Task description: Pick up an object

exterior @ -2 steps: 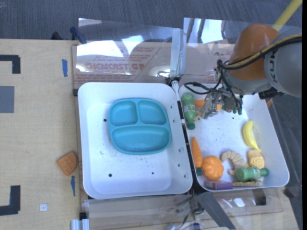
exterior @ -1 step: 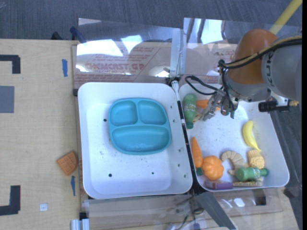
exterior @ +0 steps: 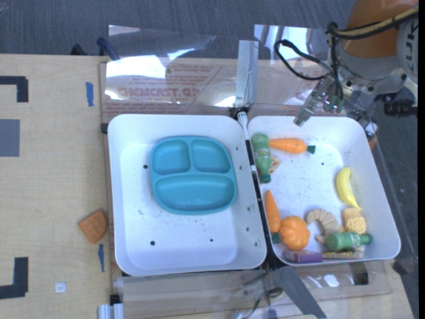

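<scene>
The right bin (exterior: 372,153) holds several toy foods. A carrot (exterior: 289,145) and a green bottle (exterior: 261,157) lie at its far left, with a banana (exterior: 344,186) on the right side. Along the near edge are a second carrot (exterior: 271,211), an orange pumpkin (exterior: 294,232), a tan pastry (exterior: 323,219), a corn cob (exterior: 354,221), another green bottle (exterior: 345,241) and a purple piece (exterior: 302,258). My gripper (exterior: 319,106) hangs open over the bin's far rim, above and right of the first carrot, holding nothing.
The left bin (exterior: 126,231) contains a blue divided plate (exterior: 192,175). A brown waffle-like piece (exterior: 93,226) lies on the bench left of the bins. A clear sheet and a metal post (exterior: 246,72) stand behind the bins.
</scene>
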`<state>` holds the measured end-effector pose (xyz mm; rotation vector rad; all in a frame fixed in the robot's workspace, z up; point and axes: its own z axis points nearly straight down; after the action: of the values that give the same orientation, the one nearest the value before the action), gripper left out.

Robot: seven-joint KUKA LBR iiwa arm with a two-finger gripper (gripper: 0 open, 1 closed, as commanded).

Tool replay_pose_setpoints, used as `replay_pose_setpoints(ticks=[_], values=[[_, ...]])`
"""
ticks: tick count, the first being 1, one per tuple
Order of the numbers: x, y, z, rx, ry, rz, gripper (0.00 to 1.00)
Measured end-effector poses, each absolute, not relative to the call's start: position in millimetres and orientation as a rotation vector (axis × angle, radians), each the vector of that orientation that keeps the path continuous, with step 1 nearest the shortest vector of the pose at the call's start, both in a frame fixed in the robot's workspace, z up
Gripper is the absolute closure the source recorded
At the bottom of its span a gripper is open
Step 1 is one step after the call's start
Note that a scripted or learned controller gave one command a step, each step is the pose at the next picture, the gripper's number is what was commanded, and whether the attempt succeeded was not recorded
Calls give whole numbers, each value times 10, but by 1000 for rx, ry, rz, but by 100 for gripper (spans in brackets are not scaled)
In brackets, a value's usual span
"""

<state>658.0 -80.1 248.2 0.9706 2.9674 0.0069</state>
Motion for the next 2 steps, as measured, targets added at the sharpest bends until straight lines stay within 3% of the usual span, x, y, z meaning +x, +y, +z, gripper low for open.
replay_pose_setpoints(ticks=[1, 2], values=[[6555, -803, 2407, 976, 2980, 1, 0], [6414, -1073, 1398, 859, 3029, -2, 0]])
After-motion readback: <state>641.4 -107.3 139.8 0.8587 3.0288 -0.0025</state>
